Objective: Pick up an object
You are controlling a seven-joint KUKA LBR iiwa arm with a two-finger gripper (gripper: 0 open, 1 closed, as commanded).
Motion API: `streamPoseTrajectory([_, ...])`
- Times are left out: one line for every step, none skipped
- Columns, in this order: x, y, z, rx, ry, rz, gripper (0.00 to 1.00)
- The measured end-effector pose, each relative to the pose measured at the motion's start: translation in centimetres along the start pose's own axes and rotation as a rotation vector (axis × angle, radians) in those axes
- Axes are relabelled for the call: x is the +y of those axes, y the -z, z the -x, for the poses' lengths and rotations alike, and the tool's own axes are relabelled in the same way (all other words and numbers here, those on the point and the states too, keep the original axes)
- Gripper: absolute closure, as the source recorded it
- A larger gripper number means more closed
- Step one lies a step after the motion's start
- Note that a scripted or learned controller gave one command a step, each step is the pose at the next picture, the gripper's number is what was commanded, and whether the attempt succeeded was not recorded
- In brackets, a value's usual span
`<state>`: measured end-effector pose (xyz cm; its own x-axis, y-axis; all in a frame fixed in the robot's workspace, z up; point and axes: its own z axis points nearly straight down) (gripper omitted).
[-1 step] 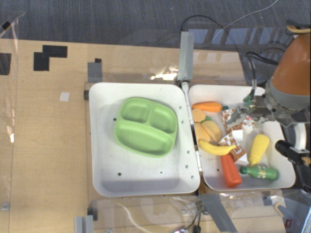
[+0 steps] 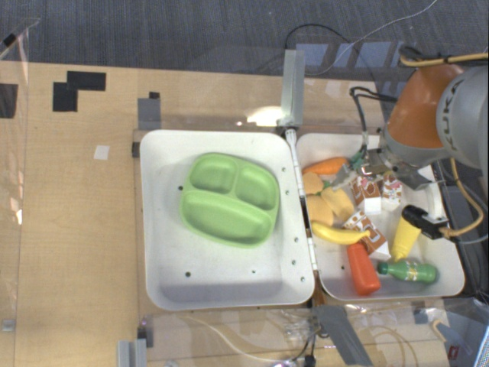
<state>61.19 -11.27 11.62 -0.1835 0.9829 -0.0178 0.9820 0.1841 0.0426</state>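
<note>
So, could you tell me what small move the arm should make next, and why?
Probably a short straight descent. The claw hangs over the back of the right bin, above the small cartons beside the carrot. Nothing is visibly held, and whether its fingers are open is unclear, so lowering onto the nearest carton seems the likeliest next step.

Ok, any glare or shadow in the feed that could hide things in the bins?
Camera view: a bright glare patch on the bench above the left bin; soft shadow under the green plate; the arm shades the right bin's upper corner; toys stay sharp.
</note>
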Motion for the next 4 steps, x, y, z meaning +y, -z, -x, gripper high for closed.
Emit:
streamPoseTrajectory([0.2,1.3,0.2,-0.005,0.000,0.006,1.00])
streamPoseTrajectory([2.2,-2.7,-2.1,0.020,0.403,-0.025,1.00])
streamPoseTrajectory([4.8,5.8,-0.4,0.021,0.379,-0.030,1.00])
streamPoseTrajectory([3.7,-2.5,2.7,0.026,0.722,-0.026,1.00])
